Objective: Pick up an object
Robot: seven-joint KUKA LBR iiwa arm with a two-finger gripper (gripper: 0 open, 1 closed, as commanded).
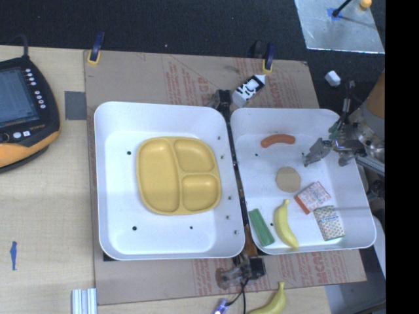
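Gripper [321, 153] over the right bin [252, 126], nothing between its fingers.
Its 2 fingers look spread apart, right of the sausage [278, 140]; cookie [288, 178], banana [284, 224] and 2 packets lie nearer.

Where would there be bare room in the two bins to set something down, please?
The left bin has a white margin all around the yellow divided plate, widest along its near edge. In the right bin, the far left corner beyond the sausage is bare. The near half is crowded: green block, banana, two packets. The end effector hovers at right.
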